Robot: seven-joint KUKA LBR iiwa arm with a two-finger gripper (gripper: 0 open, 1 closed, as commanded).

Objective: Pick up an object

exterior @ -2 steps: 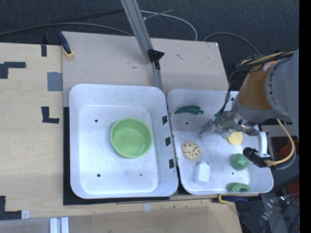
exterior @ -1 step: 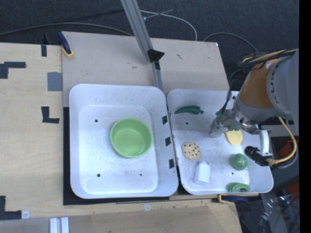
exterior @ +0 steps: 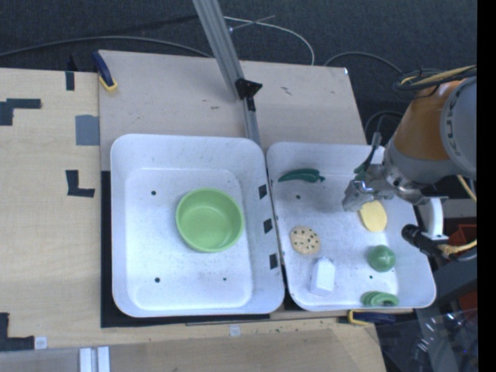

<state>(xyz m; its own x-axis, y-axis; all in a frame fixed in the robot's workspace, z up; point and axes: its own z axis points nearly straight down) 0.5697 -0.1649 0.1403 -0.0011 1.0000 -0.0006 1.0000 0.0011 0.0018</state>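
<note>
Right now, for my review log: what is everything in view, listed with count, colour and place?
bins: 2, white, side by side on the bench
bowl: 1, green, left bin centre
curved piece: 1, dark green, right bin top
cookie: 1, tan with dark chips, right bin centre
block: 1, white, right bin bottom
oval piece: 1, yellow, right bin, beside the gripper
round piece: 1, green, right bin right side
ring-like piece: 1, green, right bin bottom corner
arm: 1, grey and orange, right
gripper: 1, grey, over right bin
</note>
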